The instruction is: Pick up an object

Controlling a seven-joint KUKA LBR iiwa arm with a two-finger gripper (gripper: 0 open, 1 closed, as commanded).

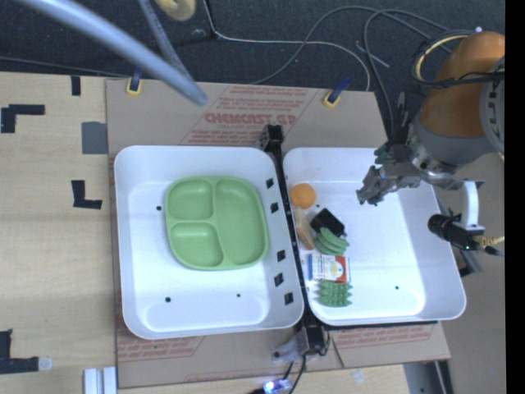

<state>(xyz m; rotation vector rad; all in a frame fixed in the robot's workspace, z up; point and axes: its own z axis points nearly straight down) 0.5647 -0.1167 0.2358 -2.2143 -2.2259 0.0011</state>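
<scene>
Objects along bin's left wall, apart from gripper, seemingly empty.

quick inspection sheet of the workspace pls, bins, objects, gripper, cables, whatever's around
surface: two white bins, left bin and right bin, on a cardboard sheet over a wooden bench
job's things: orange ball, black object, green items, printed packet, clustered along the right bin's left side
clutter: green divided plate in the left bin
grippers: gripper over the right bin's upper part, apart from the objects
cables: black cables across the dark area behind the bins
surroundings: nothing seen
</scene>
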